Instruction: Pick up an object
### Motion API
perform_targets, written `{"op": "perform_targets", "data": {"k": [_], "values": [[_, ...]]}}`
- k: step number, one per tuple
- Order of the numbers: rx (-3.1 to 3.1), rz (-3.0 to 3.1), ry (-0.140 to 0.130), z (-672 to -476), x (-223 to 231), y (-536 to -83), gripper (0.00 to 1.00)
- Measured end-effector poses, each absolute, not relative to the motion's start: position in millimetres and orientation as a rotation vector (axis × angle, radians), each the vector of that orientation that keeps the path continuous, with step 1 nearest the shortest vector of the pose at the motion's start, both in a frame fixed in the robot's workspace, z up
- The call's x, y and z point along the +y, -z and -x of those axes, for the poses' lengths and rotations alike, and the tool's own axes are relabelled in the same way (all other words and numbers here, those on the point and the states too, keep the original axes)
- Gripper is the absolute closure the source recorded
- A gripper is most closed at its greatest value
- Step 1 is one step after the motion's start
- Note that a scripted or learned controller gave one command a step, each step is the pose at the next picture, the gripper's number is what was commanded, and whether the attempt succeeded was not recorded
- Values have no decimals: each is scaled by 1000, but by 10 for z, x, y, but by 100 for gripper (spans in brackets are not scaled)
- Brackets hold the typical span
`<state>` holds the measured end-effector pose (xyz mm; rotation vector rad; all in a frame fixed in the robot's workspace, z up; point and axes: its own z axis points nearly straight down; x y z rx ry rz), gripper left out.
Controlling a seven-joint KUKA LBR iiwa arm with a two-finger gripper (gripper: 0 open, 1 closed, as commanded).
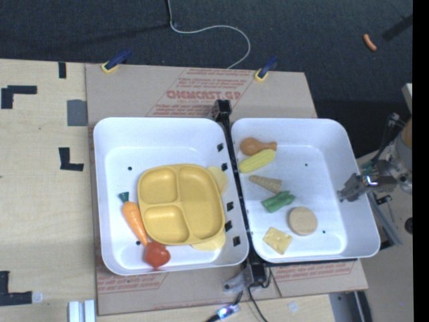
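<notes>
The things I could pick lie in two white bins. In the right bin [335, 139] I count six small toy foods: a brown drumstick [257, 145] touching a ridged yellow corn cob [258, 160], a tan cone [266, 182], a knobbly green vegetable [277, 200], a flat round beige biscuit [302, 221] and a yellow cheese wedge [277, 239] near the front wall. In the left bin [107, 139] sits one smooth yellow plate [181, 202] with three compartments, an orange carrot [134, 221] just beside its left edge and a red tomato-like piece [156, 254] at its front corner. My pincer [352, 188] hangs over the right bin's right rim, apart from every item; whether its fingers are wide or narrow I cannot tell. Both bins rest on one brown cardboard sheet [201, 92] with red print.
</notes>
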<state>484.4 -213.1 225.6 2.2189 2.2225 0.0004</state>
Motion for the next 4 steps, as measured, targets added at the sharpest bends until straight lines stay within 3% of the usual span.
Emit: {"op": "perform_targets", "data": {"k": [2, 4], "values": [[2230, -2216, 0, -5352, -1230, -2171, 100], [2227, -2214, -3, -6153, -380, -2333, 100]]}}
